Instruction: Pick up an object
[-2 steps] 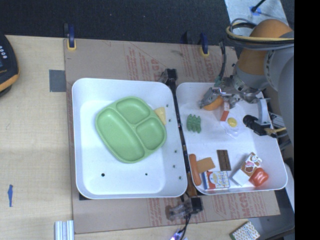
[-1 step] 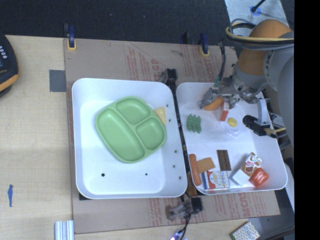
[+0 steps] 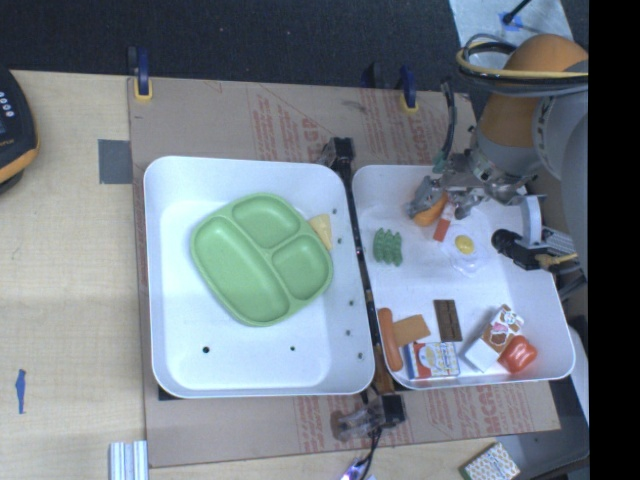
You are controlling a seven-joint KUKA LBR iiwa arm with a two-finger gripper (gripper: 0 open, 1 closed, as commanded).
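Pincer [image 3: 443, 206] first: it hangs low over the far edge of the right bin [image 3: 560, 303], and an orange carrot-like piece [image 3: 428, 211] shows between its fingers, so it seems to be closed on that piece, though the wrist hides part of the grip. How firm the hold is cannot be judged from this slanted view.

Largest in the scene is the left bin [image 3: 170, 298], bearing a green divided plate [image 3: 263, 258] near its middle, with a pale yellow scrap [image 3: 321, 230] peeking out at the plate's right side. None of that is at risk.

In the right bin the danger is closer. A cluster of small boxes and packets [image 3: 462, 348] crowds the near edge and near right corner, well apart from the pincer. A green studded piece [image 3: 387, 247] lies near the left edge, and a small yellow disc [image 3: 464, 244] sits just beside the pincer, toward the bin's middle.

My worry: the carrot piece looks gripped near one end and tilted, so it could pivot or slip free on the lift. A dropped piece might land on the yellow disc or bounce toward the bin's far edge.
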